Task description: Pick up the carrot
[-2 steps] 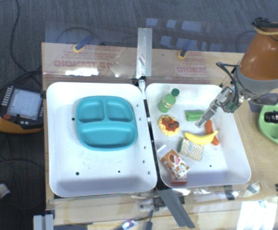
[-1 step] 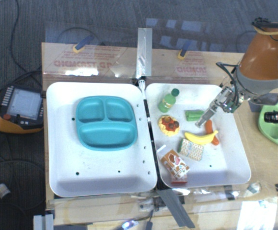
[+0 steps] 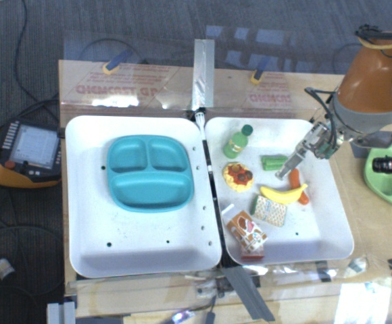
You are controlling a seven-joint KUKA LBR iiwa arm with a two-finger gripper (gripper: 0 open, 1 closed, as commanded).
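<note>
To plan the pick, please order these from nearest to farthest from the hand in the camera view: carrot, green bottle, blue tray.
From the hand:
1. carrot, right beside it, right bin.
2. green bottle, right bin's far left part.
3. blue tray, left bin.

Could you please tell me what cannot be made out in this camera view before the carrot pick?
- Carrot: the banana covers its middle; two orange ends show.
- Pincer: too small and blurred to judge its opening or contact with the carrot.
- Carton: print too small to read.
</note>
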